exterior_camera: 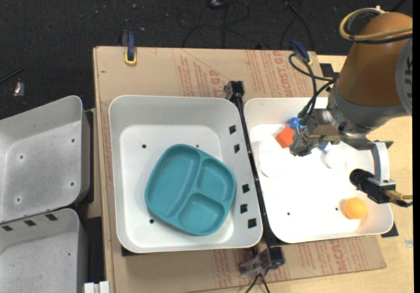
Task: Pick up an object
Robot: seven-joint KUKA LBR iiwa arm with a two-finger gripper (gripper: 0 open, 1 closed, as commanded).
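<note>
Camera view. The claw (303,145) hangs low over the far half of the right bin (328,236), at the end of the grey arm with its orange band. Its tips are dark and seen from above at a slant, so it cannot be told whether the claw is spread or pressed together. Nothing is visibly pinched in it.

The likeliest target, a small red-orange block (284,137), lies on the bin floor just beside the claw, toward the left bin (125,154). It is close enough that contact can be neither confirmed nor ruled out, and it is beside the claw rather than under it.

Judged by its look, the block is light, rigid and flat-sided. It should tolerate a firm pinch across two opposite faces, though it may skid on the smooth white floor if nudged from one side.

An orange ball (354,208) rests well apart from the claw, on the near side. Being round, it would probably roll away from an off-centre grip.

A teal divided plate (190,188) sits far from the claw in the left bin. It is broad and shallow and offers only its rim as a hold. Both bins stand on the tabletop (177,68).
</note>
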